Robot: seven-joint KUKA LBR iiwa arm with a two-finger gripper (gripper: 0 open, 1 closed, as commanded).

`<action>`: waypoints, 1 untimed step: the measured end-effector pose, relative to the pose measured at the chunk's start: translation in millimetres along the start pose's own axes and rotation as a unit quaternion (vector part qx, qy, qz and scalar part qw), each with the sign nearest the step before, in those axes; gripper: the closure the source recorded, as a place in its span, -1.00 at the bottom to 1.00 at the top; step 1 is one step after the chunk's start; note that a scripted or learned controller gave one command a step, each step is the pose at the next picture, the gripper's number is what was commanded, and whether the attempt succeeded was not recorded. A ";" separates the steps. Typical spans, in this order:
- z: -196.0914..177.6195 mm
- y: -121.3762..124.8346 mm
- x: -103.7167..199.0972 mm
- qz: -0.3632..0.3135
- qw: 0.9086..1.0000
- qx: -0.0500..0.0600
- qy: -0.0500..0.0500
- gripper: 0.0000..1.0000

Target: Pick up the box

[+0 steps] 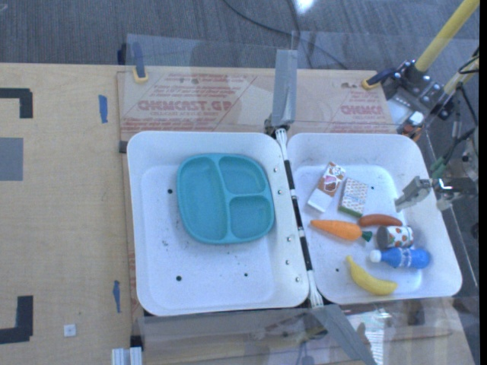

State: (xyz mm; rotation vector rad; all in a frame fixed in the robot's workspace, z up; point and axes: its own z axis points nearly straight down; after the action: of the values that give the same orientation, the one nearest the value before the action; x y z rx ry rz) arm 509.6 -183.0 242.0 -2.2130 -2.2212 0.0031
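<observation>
From my remote station, the left bin (152,280) carried a teal tray (225,198). In the right bin (437,280), the box (327,186) lay near the back-left corner, ungrasped. The gripper (415,192) hung at the right rim, finger state unclear. Approach pending: I judged it must cross leftward and descend.

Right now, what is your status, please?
Gripper at right bin's right edge, holding nothing. Box lying untouched, upper left. Wafer packet beside it.
</observation>
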 end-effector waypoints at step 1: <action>104.0 46.0 31.7 0.028 1.000 0.000 0.000 -1.00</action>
State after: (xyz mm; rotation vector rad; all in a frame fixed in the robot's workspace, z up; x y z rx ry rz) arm 554.8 -150.8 137.8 -2.2734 -2.1595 0.0041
